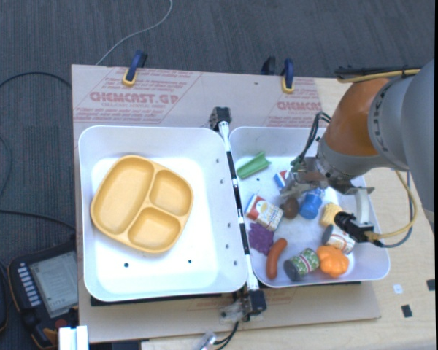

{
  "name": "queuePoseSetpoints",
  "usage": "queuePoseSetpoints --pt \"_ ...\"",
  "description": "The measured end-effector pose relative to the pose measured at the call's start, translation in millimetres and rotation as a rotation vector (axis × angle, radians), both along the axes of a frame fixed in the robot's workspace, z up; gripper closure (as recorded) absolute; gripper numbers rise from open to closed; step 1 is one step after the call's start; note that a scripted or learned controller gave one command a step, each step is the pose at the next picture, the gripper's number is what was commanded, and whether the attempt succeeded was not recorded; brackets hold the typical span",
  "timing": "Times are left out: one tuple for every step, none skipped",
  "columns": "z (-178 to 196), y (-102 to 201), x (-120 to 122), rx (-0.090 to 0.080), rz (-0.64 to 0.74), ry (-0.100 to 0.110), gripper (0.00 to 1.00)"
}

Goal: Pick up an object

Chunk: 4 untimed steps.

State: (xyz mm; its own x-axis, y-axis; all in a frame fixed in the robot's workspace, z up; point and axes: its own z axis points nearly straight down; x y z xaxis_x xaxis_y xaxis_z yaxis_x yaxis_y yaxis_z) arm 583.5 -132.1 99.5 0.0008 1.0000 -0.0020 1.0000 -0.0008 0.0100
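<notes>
Yellow divided plate (141,203) sits in the left bin (87,195), and over in the right bin (379,265) lie a green block (252,165), purple piece (260,238) and sausage (276,257) by its left edge. The gripper (301,188) hangs low mid-bin just beside a blue cup (311,204), jaw state impossible to tell, with an orange (333,261) in the near right corner.

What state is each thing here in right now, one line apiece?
Yellow three-compartment plastic tray: flat in the left bin, nothing in it.
Green bar-shaped block: lying tilted in the right bin.
Red toy sausage: lying flat.
Green can: on its side.
Gripper: low over the right bin's toys.
</notes>
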Motion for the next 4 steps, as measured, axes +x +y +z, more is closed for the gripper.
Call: queuePoseSetpoints --pt "-0.2 0.2 -0.1 0.000 0.000 0.001 0.00" --pt "9.6 0.3 0.2 0.000 0.001 0.000 1.00" --pt "9.4 0.6 0.1 0.001 0.001 0.001 0.00" --pt "19.0 0.9 0.5 0.001 0.001 0.001 1.00"
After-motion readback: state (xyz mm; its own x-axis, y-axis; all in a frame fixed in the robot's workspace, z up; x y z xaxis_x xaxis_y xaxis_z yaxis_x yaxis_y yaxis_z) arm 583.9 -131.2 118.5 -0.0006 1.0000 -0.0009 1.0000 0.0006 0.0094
